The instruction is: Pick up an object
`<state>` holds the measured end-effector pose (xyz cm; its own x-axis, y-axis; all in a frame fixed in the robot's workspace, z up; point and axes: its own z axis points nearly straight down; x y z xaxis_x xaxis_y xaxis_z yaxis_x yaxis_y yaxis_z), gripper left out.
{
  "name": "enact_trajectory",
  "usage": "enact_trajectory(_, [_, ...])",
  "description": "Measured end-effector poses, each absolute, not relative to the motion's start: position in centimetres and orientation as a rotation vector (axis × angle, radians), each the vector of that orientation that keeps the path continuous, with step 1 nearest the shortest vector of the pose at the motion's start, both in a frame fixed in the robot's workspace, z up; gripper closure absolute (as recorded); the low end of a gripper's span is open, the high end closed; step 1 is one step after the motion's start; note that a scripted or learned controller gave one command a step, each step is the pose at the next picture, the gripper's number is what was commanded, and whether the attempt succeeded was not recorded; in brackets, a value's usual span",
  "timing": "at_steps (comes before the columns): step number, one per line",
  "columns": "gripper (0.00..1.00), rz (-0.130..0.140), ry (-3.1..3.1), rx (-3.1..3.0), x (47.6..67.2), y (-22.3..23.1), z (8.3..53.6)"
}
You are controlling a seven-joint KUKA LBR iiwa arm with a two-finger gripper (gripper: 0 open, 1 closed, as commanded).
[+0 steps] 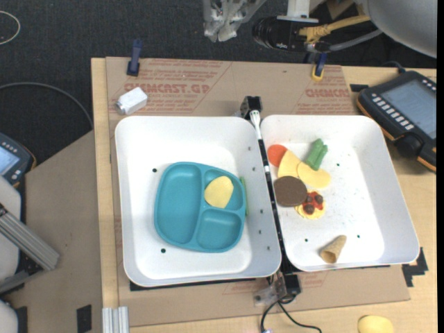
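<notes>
My gripper (224,21) hangs high at the back, beyond the bench's far edge and well away from both bins, with nothing seen in it. The left bin (139,151) holds a teal divided plate (187,210) with a yellow slice (219,191) in its upper right compartment. In the right bin (374,186), near the left wall, a cluster lies close together: an orange piece (277,153), a green piece (316,154), a yellow wedge (306,173), a brown disc (289,190) and red berries (316,201). A tan cone (334,248) lies apart near the front.
A small white box (132,100) lies on the cardboard behind the left bin. Blue clamps (134,48) (319,66) stand at the back edge. A black pendant (406,113) sits at the right. A yellow object (374,323) lies at the bottom right.
</notes>
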<state>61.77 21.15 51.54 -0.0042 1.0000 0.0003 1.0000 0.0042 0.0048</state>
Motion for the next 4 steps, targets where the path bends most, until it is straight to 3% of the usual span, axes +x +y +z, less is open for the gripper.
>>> enact_trajectory(1, [1.00,-0.013,2.224,2.225,66.6,22.4,21.1])
enact_trajectory(2, [1.00,0.009,2.225,2.218,59.8,22.5,31.5])
enact_trajectory(3, [1.00,0.012,2.223,2.216,55.5,22.5,41.0])
enact_trajectory(4, [1.00,-0.018,2.224,2.228,51.2,22.4,25.5])
